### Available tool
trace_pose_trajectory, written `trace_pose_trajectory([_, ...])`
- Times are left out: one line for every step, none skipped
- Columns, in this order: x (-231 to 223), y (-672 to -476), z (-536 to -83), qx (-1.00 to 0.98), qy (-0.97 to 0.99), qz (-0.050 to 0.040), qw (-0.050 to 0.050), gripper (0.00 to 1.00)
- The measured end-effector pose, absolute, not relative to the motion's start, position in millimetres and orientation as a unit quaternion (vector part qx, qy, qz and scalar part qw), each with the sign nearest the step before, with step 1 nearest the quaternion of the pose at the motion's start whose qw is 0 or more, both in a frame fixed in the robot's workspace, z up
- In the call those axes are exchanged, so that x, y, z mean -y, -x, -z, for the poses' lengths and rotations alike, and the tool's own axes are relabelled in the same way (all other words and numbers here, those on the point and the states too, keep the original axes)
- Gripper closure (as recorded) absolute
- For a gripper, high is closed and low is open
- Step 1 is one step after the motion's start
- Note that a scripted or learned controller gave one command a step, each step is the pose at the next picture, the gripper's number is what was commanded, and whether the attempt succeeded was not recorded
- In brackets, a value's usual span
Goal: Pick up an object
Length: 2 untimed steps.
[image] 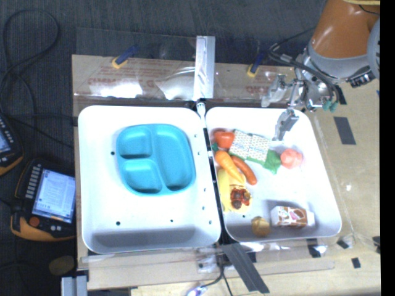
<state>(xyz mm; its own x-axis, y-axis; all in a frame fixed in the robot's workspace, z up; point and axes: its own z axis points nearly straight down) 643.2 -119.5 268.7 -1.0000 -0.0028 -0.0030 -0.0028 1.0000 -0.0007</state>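
Gripper over the far part of the right bin, hanging down from the wrist and tilted a little toward the near left. Wide or narrow: cannot tell from this angle. Nothing visibly held.

Just near and left of it, a white patterned packet, lying flat, long axis running from far left to near right. Touching the packet's near-right end, a green piece. Just right of that, a pink ball, near the gripper but apart from it.

At the packet's left end, a red tomato. Nearer, an orange carrot and a red pepper, side by side, both with long axis slanting from far left to near right. Against the bin's left wall, a yellow banana, long axis running far to near. Beside it, a dark red berry cluster.

Toward the near wall, a brown ball and a small carton on its side, long axis left to right, the two just beside each other.

In the left bin, a blue divided plate, well apart from the gripper.

Arm reaching in from the far right, orange band highest, grey wrist below it bent down and leftward over the bin's far right corner.
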Motion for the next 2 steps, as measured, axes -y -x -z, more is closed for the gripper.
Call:
trace_pose_trajectory([139,-583.6,-168,-0.982,0.190,0.0010,0.000,0.00])
trace_pose_trajectory([155,-638.6,-103,-1.000,0.027,0.0015,0.011,0.00])
